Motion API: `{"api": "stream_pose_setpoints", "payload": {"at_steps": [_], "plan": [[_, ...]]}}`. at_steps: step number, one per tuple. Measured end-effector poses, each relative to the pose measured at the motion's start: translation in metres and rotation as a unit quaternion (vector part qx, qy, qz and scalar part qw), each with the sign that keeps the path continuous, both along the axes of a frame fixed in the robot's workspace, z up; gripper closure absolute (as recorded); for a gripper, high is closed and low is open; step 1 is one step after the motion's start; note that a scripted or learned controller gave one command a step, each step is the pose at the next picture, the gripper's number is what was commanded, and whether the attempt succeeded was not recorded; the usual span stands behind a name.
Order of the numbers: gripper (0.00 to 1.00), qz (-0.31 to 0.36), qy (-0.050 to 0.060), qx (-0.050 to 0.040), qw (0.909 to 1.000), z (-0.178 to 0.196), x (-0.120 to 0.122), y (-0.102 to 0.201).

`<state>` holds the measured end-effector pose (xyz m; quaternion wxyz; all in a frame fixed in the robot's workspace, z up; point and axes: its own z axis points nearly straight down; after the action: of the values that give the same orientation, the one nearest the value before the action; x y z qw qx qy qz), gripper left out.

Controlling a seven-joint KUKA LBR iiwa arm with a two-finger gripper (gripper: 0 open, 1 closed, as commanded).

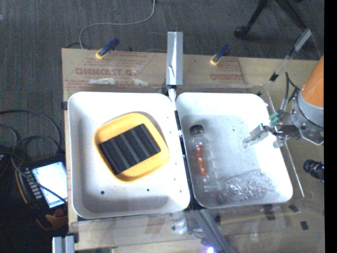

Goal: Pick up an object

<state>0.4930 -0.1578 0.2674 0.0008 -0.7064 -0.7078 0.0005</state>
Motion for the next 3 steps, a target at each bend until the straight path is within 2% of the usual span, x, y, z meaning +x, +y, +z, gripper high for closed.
{"api": "stream_pose_setpoints", "payload": {"at_steps": [1,2,3], "plan": [[0.00,0.043,0.000,0.0001,0.9991,-0.076,0.027,0.089],[0.00,-0.016,0.000,0.0000,0.9999,-0.083,0.076,0.102],[0.00,0.016,0.001,-0.0005,0.9999,-0.133,0.077,0.058]]}}
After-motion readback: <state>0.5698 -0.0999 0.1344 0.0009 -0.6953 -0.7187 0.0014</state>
